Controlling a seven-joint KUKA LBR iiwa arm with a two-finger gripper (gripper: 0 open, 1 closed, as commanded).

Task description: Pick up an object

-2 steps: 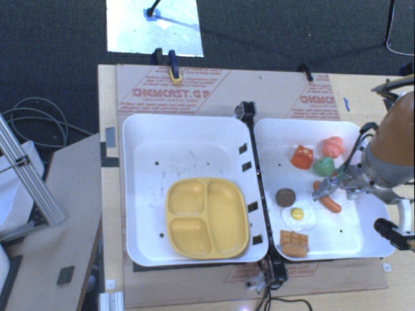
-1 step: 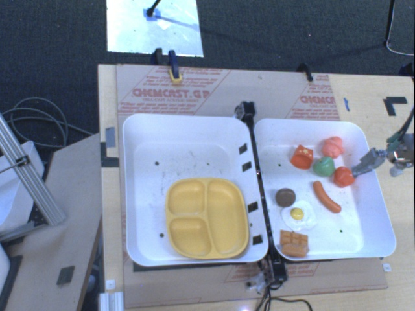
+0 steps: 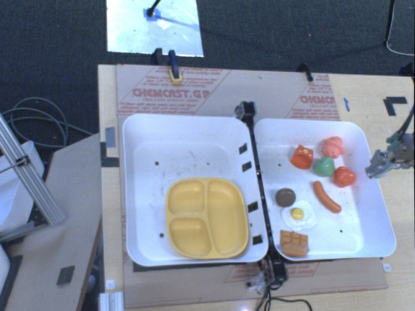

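Note:
The right bin (image 3: 363, 238) holds several toy foods. An orange-red piece (image 3: 301, 157), a pink piece (image 3: 332, 146), a green piece (image 3: 323, 167) and a red tomato-like piece (image 3: 344, 176) cluster at its back. Nearer the front lie a sausage (image 3: 327, 197), a brown round piece (image 3: 285, 197), a fried egg (image 3: 299, 215) and a waffle (image 3: 294, 243). My gripper (image 3: 384, 164) hangs at the bin's right rim, to the right of the red piece and apart from every object.
The left bin (image 3: 149, 141) contains a yellow divided plate (image 3: 207, 217) in its front half. A black divider strip (image 3: 254, 173) with clips runs between the bins. Bare bin floor lies between the sausage and the right wall.

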